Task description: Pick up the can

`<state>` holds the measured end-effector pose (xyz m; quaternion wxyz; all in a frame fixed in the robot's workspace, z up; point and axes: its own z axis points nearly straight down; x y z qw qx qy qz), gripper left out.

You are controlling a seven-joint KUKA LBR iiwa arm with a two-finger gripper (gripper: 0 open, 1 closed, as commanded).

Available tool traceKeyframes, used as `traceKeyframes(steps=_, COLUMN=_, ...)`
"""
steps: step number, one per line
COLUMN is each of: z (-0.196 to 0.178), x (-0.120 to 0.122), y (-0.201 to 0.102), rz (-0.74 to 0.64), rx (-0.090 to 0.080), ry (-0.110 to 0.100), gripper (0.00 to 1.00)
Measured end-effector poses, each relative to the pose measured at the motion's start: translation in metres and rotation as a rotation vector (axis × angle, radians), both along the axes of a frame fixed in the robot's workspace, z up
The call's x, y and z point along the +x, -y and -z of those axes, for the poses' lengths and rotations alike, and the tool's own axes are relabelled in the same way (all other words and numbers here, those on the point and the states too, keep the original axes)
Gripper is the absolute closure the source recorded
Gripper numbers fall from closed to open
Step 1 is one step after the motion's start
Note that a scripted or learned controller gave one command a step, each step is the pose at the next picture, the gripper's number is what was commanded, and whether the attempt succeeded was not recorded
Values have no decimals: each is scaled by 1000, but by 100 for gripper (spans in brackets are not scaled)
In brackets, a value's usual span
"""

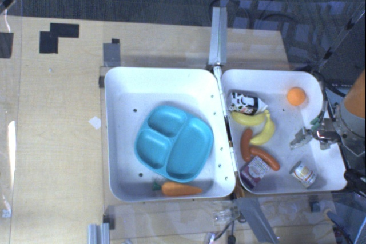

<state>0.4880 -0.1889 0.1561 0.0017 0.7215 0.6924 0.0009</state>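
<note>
The small silver metal can [303, 174] lies on its side in the near right corner of the right white plastic bin [273, 76], just below the claw [307, 137] and apart from it. Its label is too small to read. The claw hangs over the right part of that bin, its two thin metal fingers [298, 139] spread wide with nothing between them; the arm behind it is cut off by the picture's right edge, so little more than the wrist shows.

To the left of the claw lie two red-orange sausages [264, 158] crossing each other, and one yellow banana [257, 123] curved above them. Below the sausages, left of the can, sits one dark purple packet [254, 171] with a pale label, partly tucked against the bin's near wall. Up and left of the claw is one black-and-white patterned carton [246, 103], partly covered by the banana. Straight above the claw rests one orange ball-shaped fruit [295, 96].

Far left of the claw, the left white plastic bin [120, 123] holds one blue divided plate [174, 143] with three compartments and one orange carrot [177, 189] at its near edge. Both bins stand on the pale wooden desk [51, 123].
</note>
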Motion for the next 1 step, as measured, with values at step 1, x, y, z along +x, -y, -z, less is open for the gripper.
traceKeyframes(steps=1, z=67, x=12, y=2, rz=199, rx=1, ry=7, gripper=0)
